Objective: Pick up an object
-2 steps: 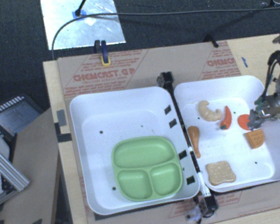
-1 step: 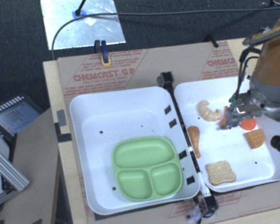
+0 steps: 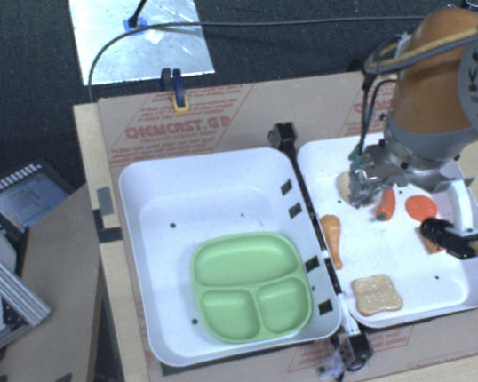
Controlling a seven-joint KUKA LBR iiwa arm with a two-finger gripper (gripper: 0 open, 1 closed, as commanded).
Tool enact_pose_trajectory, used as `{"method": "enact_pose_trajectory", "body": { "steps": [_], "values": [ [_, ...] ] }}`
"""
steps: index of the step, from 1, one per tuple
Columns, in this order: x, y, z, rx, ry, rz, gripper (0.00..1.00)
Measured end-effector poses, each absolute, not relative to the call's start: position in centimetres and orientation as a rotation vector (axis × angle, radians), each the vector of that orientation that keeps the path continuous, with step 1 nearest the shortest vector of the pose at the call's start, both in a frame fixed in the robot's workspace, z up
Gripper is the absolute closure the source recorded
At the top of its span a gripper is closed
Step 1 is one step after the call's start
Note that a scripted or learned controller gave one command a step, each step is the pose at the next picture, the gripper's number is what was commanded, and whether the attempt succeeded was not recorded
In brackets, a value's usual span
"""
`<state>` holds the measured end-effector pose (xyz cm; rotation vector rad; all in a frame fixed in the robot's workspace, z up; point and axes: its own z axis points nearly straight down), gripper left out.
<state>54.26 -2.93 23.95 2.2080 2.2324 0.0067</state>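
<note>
My gripper (image 3: 364, 192) hangs low over the back of the right bin (image 3: 419, 303). Just left of it lies a tan piece (image 3: 343, 185), partly hidden by the gripper. A small orange-red piece (image 3: 386, 204) lies right beside the gripper on its near right. Farther right sits a round red-orange piece (image 3: 420, 206). An orange drumstick-shaped piece (image 3: 331, 238) lies along the bin's left wall. A slice of toast (image 3: 377, 294) rests near the front wall.
The left bin (image 3: 159, 198) bears a green divided plate (image 3: 249, 286) toward its front. A black divider strip (image 3: 307, 220) runs between the two bins. The arm's grey and orange body (image 3: 439, 91) looms over the right bin's back right corner.
</note>
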Motion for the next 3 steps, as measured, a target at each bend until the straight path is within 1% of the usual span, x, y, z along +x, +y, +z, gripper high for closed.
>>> {"method": "enact_pose_trajectory", "body": {
  "steps": [1, 2, 3],
  "values": [
    [56.8, 2.2, 24.5, 2.209, 2.232, 0.007, 1.0],
    [58.7, 6.9, 24.5, 2.211, 2.231, 0.006, 1.0],
    [61.1, 10.5, 23.5, 2.212, 2.23, 0.004, 1.0]
  ]
}}
